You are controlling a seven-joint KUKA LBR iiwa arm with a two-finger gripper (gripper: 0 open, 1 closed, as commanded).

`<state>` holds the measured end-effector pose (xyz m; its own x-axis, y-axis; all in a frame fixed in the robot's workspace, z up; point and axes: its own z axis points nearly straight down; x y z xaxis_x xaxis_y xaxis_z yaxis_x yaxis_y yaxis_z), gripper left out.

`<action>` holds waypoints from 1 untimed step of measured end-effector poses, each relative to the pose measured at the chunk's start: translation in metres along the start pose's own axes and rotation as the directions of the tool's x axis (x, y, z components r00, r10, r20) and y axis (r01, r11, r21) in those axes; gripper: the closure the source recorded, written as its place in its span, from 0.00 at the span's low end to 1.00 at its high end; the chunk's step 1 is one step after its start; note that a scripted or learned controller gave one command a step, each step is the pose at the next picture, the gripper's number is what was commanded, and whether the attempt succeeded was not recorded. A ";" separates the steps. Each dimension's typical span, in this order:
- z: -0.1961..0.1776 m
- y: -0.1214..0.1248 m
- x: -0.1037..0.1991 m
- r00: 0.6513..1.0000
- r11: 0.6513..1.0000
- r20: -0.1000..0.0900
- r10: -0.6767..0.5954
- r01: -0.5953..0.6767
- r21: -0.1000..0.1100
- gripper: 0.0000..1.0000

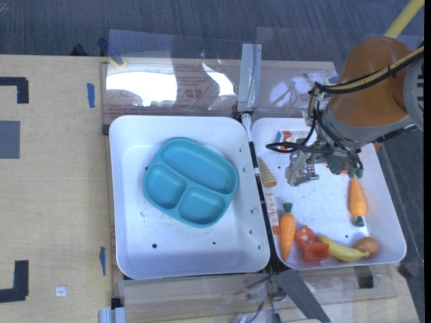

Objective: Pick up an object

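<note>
Two carrots lie in my right bin [390,207]: one carrot [287,230] near its left wall, long axis running twelve to six with the green top at twelve, and a second carrot [357,196] at three o'clock from my gripper [304,170], also lengthwise twelve to six. My gripper hangs over the bin's upper middle with nothing visible in its grasp; whether it is released or clenched I cannot tell. At six o'clock sit a tomato [310,243] and banana [343,249].

A robot lab: taped wooden bench [47,180], two white bins [128,140], toy food, grey carpet [202,5] beyond.
</note>
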<state>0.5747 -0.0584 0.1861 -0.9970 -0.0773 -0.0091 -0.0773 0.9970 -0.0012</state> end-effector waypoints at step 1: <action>0.042 -0.060 -0.086 0.931 0.931 -0.001 -0.364 0.364 -0.002 1.00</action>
<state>0.6659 -0.1113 0.1452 -0.9003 -0.4352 -0.0072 -0.4352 0.9003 -0.0026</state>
